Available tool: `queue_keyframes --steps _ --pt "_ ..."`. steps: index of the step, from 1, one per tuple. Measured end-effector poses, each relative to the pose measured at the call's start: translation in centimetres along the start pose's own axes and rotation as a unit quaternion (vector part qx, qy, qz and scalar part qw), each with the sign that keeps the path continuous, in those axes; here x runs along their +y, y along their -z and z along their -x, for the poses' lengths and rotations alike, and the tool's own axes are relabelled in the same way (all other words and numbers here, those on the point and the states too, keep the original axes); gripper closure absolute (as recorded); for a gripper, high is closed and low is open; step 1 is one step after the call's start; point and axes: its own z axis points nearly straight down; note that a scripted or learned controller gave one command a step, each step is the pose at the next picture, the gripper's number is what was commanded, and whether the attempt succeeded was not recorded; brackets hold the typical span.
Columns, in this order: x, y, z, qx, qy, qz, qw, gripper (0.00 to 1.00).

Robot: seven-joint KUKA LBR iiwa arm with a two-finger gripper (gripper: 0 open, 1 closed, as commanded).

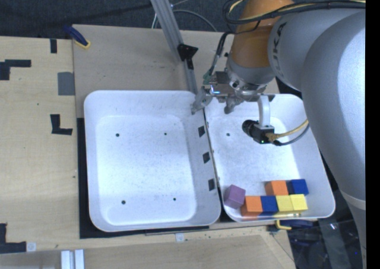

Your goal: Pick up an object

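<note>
Several small blocks lie along the near edge of the right bin (255,164): a purple block (235,195) at the left, then an orange block (253,203), a blue block (269,203) and yellow blocks (291,203), with another orange block (276,188) and another blue block (298,187) behind them. My gripper (214,105) hangs over the far left corner of the right bin, close to the wall shared with the left bin. It is open, nothing sits between its fingers, and it is well away from the blocks.
The left bin (89,113) holds no objects. A slanted metal pole (166,12) runs down to the bins' far edge beside the gripper. A small black device (256,130) on a cable hangs below the wrist. The large grey arm (332,84) covers the right side.
</note>
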Motion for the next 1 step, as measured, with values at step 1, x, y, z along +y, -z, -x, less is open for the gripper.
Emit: queue_keyframes --steps 1 --pt "-1.51 -0.01 -6.37 0.001 0.002 0.000 1.0000 0.00"
